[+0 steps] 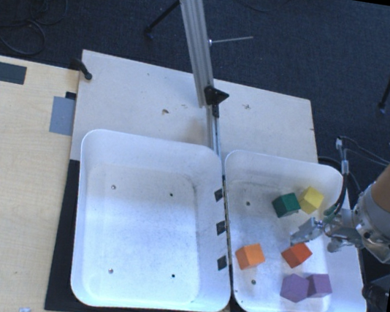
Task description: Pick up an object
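Right bin point(281, 175): six blocks, namely a green block point(287, 204) touching a yellow block point(312, 199) near the far wall, an orange block point(250, 256) alone near the divider, a red block point(296, 254) mid-bin, and two purple blocks point(306, 286) together at the near wall; left bin point(96, 172) beside it. Gripper point(313, 231): reaches in over the right rim, poised just above the red block, seemingly the chosen target since it stands apart from its neighbours. Claw state: cannot tell from this slant; no block shows between the fingers.
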{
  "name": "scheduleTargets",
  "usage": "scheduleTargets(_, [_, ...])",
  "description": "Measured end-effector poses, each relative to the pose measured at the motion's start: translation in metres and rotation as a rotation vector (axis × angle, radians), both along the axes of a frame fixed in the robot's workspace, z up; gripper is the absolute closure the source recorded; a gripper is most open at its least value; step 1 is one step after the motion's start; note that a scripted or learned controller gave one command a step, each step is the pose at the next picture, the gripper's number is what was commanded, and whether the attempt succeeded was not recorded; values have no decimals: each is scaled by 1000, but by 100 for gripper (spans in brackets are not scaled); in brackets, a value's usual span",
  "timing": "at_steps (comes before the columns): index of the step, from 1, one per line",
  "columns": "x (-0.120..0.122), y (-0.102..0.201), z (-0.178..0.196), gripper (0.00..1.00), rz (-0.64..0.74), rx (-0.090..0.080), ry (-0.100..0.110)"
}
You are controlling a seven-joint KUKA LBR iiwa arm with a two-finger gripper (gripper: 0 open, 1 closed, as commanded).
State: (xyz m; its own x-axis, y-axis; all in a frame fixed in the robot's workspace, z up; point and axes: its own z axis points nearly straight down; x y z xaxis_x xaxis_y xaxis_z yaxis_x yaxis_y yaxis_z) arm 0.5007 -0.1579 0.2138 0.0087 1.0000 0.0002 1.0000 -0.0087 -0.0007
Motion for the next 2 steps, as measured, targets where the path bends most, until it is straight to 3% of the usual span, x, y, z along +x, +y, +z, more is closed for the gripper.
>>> scheduleTargets(1, [9, -14, -97, 0, 7, -1, -1])
scheduleTargets(2, [68, 7, -123, 0, 13, -1, -2])
